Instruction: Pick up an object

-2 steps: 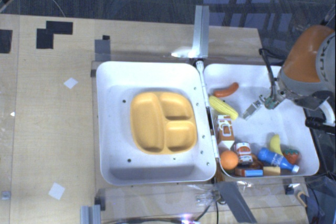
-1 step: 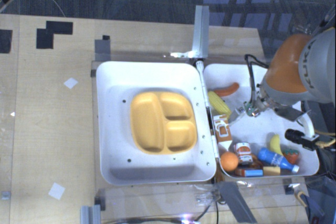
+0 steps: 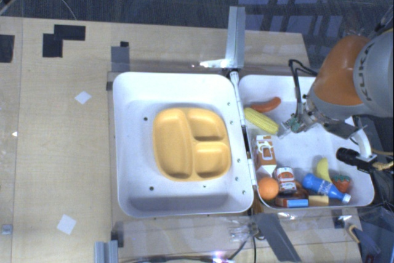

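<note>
Pale wooden bench (image 3: 55, 151) carries two white bins, and the right bin (image 3: 367, 189) holds the clutter. Nearest along its front edge lie an orange ball (image 3: 268, 188), a small jar (image 3: 285, 180), a blue bottle (image 3: 325, 188) and a strawberry (image 3: 342, 183). Further back lies the corn cob (image 3: 260, 121), with a red sausage (image 3: 266, 105) beyond it. The left bin (image 3: 126, 132) holds a yellow divided tray (image 3: 191, 143). The gripper (image 3: 296, 125) sits just right of the cob's end, apart from it; whether its jaws are wide or narrow I cannot tell. The cob (probably light, stiff plastic, a little slick) looks best taken across its middle.
</note>
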You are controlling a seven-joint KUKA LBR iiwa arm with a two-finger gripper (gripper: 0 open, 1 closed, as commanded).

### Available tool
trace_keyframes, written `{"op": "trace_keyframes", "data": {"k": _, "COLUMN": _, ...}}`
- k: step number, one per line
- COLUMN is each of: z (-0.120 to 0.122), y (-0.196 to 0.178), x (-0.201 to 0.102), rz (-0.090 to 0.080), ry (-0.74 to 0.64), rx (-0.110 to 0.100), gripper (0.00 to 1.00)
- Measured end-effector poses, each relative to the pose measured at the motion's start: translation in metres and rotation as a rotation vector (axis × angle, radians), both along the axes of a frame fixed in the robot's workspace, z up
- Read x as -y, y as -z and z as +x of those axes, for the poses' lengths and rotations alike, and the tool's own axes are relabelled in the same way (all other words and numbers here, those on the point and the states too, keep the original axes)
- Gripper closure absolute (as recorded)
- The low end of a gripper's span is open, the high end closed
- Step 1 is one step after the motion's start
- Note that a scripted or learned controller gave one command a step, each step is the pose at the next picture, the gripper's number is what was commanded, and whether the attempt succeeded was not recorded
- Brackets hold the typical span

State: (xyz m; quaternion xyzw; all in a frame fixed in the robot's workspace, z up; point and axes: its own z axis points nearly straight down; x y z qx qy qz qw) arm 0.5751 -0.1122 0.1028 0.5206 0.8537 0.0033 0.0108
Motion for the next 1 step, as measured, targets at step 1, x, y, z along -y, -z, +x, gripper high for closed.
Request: {"op": "trace_keyframes", "data": {"k": 1, "z": -0.0003, "y": 0.0006, "x": 0.0000, "rz": 0.000, "ry": 0.000, "rx": -0.001, "gripper": 0.00}}
